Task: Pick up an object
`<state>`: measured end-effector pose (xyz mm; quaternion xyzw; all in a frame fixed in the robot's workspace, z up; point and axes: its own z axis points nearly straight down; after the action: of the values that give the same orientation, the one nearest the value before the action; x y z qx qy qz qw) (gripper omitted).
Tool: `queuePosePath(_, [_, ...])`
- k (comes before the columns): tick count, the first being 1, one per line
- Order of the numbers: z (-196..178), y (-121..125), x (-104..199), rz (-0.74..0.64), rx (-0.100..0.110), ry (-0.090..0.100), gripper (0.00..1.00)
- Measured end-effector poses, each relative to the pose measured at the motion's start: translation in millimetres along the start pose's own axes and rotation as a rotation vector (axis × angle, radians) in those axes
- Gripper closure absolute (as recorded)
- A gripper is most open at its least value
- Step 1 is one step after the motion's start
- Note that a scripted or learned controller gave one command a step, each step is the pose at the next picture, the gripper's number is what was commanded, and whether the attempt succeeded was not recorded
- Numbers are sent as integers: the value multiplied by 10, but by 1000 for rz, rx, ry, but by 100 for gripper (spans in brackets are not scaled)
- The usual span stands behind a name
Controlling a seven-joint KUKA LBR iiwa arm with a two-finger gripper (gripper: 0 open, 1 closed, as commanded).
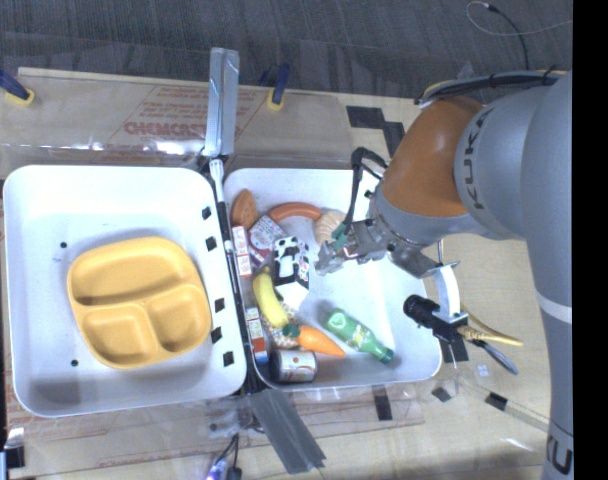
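Hand [336, 253] low in right bin [409, 363], arm hiding bin's 3 o'clock side.
Fingers blurred, open/closed can't tell; banana [268, 301] at hand's 8 o'clock, green bottle [356, 333] at 5.

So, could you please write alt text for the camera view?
A grey and orange robot arm lowers its claw over the right bin, which holds a banana, carrot, green bottle and can. The left bin holds a yellow divided tray.
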<state>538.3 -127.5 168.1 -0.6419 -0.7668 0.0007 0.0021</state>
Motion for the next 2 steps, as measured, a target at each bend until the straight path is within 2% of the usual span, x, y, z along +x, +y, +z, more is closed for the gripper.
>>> queuePosePath(1, [3, -3, -4, 1, 0, 0, 0])
queuePosePath(2, [-494, 114, 592, 163, -1, -2, 0])
